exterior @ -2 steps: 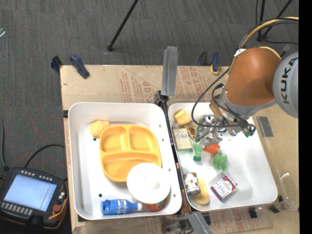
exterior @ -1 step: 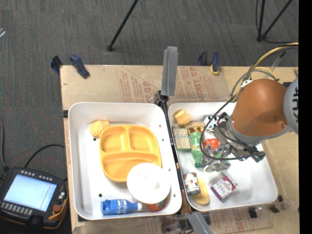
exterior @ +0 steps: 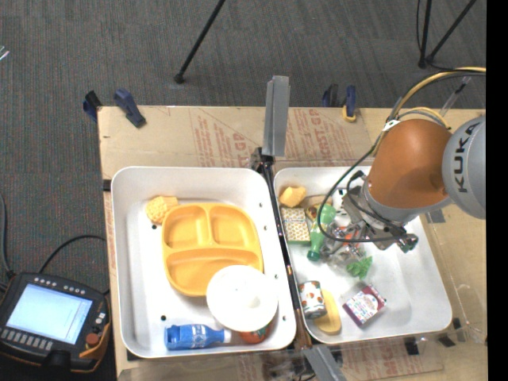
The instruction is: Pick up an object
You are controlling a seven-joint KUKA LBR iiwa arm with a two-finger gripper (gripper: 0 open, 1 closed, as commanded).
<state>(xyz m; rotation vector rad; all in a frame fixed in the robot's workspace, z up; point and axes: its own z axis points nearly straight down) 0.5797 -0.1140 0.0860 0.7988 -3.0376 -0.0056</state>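
My gripper [exterior: 346, 243] hangs low in the middle of the right bin [exterior: 421, 308], under the orange wrist band [exterior: 406, 165], which hides most of it. It sits among a cluster of small items: a green bottle [exterior: 318, 240] just to its left and a green piece [exterior: 359, 267] just below it. A checkered packet [exterior: 296, 225] and a yellow block [exterior: 293, 195] lie further left. I see nothing lifted off the bin floor.
A small printed can [exterior: 312, 298], a yellow piece [exterior: 329, 322] and a purple box [exterior: 363, 305] lie at the right bin's front. The left bin [exterior: 131, 213] holds a yellow divided plate [exterior: 208, 240], a white lid [exterior: 242, 298], a blue bottle [exterior: 194, 336] and a yellow knobbly toy [exterior: 160, 208].
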